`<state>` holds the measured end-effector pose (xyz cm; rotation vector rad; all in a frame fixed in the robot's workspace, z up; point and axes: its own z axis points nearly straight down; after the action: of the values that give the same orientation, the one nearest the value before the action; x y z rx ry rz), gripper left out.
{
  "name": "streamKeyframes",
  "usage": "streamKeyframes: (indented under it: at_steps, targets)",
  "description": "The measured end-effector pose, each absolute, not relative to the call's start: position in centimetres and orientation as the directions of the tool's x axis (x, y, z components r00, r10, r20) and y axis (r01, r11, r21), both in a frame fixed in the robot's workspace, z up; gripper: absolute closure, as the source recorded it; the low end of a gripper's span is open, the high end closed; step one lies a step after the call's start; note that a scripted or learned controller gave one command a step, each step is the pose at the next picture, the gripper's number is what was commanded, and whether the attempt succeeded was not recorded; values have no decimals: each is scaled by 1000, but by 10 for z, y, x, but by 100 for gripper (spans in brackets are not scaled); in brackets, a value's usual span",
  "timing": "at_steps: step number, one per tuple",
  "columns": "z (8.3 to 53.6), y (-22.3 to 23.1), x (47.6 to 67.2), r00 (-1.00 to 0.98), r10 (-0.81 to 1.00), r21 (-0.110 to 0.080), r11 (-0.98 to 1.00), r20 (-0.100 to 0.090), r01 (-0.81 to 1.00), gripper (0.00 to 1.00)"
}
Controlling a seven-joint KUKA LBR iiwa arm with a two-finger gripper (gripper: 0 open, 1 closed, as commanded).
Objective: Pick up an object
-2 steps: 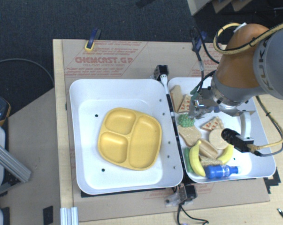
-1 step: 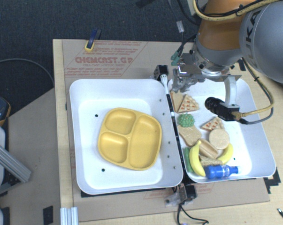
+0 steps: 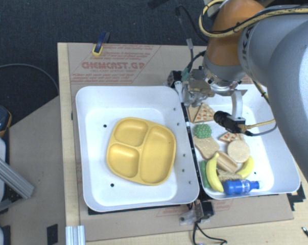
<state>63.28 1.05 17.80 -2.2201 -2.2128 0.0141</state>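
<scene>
We see the arm (image 3: 276, 50) over the right bin (image 3: 276, 172), its claw (image 3: 199, 93) low at the bin's far-left corner; we cannot tell its state. The pizza slice (image 3: 201, 113) lies just below it. The left bin (image 3: 92, 116) holds a yellow tray (image 3: 141, 150).

Views: one fixed camera, so no overlap between views to describe.
Position: above the bench (image 3: 118, 60), looking down at a slant.
Facing: the bench's far edge runs along the upper frame, its near edge along the bottom.
Distance: mid-range; the left bin (image 3: 87, 137) and the right bin (image 3: 281, 162) both fit.
Coverage: bins fill the centre and right; dark floor shows at top and left.
Arm: the arm (image 3: 276, 50) enters from the upper right, large and close to the lens.
</scene>
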Motion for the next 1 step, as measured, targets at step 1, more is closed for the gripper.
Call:
streamKeyframes:
  at_steps: [1]
  targets:
    - [196,12,635,0,1000,2,0,0,1000,100]
